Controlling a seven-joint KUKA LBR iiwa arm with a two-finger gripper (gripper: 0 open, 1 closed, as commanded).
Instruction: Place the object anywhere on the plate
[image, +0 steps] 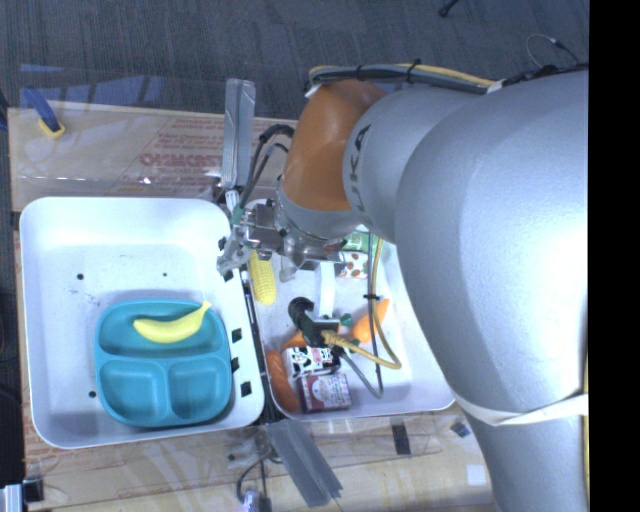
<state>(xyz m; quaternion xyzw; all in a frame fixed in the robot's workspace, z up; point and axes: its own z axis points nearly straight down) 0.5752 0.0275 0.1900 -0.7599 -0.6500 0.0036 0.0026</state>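
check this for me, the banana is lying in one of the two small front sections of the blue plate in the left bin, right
Not quite. The camera view shows the banana lying in the large back section of the blue plate, not a small front one. The rest holds: the plate sits in the left bin.

A: What carries everything?

B: A wooden bench (120, 150) with red printing on its surface, seen along the top left and the bottom of the frame.

A: And what sits directly on it?

B: Two shallow white bins side by side. The left bin (60, 240) fills the left half of the frame; the right bin (420, 385) lies at centre right, largely covered by the arm. Their inner walls meet near the middle.

A: Anything else on the wood?

B: A small blue and yellow piece (42, 112) at the upper left corner.
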